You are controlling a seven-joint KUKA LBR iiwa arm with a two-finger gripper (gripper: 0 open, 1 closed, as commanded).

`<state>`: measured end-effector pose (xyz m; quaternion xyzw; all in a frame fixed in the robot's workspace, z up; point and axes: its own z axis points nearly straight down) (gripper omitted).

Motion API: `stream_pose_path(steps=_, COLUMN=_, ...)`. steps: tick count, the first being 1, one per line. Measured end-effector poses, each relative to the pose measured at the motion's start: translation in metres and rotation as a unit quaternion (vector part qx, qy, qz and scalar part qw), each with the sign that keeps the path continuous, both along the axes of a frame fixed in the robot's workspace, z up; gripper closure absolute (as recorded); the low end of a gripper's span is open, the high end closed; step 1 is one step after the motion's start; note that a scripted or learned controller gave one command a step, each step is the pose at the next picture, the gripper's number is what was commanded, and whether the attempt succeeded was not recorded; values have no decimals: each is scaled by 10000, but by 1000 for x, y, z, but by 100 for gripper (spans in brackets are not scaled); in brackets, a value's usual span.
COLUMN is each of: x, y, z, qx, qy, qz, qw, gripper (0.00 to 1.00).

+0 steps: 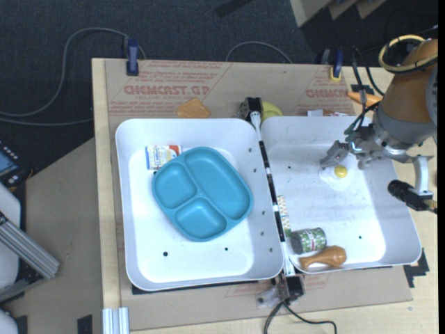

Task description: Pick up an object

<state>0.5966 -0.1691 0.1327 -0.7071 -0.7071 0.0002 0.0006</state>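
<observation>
Toward two o'clock on the counter, the tool [345, 160] hangs with fingers spread just above a small fried-egg toy [337, 173] in the right white bin [389, 245], seemingly poised to grab it.

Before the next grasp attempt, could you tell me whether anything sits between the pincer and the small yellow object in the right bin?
Nothing visible does. The pincer hangs directly over the small yellow object; the can lies well away.

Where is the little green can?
In the camera view, the green can lies in the right bin, near its front left corner, just above a brown wooden piece and beside the divider between bins.
</observation>
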Motion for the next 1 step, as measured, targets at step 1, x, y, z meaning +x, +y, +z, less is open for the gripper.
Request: stream_pose_path(steps=1, x=-11, y=-9, z=-8, qx=-2, qy=6, qz=-6, qw=10000, gripper=0)
